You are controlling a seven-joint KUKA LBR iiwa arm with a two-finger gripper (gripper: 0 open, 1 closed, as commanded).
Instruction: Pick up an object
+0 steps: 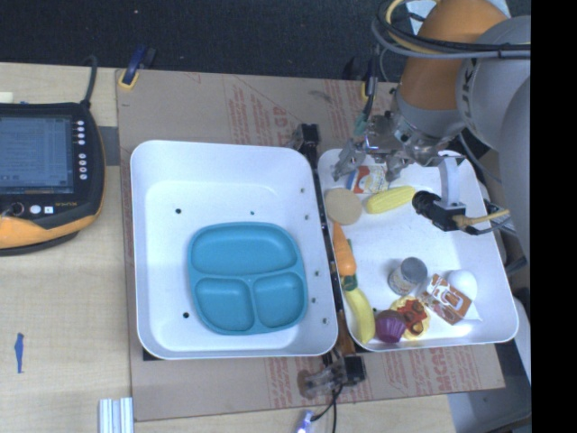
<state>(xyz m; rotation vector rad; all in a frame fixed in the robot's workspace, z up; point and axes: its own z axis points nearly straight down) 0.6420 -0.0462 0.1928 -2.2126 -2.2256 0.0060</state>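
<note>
Here, two white bins (149, 242) sit on brown cardboard (225, 106); fingers' (374, 156) state unclear.

Your arm: grey casing, orange band, cabled metal wrist.

Look at the arm (491, 79) and you see smooth rounded pale grey shells, with a glossy orange band (451, 39) bulging like a dome just above the wrist. Black cables (401, 12), with a yellowish strand among them, loop around the top of that band. Below it, a grey collar narrows into the gripper (379, 156), a cluster of bare silvery metal brackets and thin struts, with small wires running in from the side.
</note>
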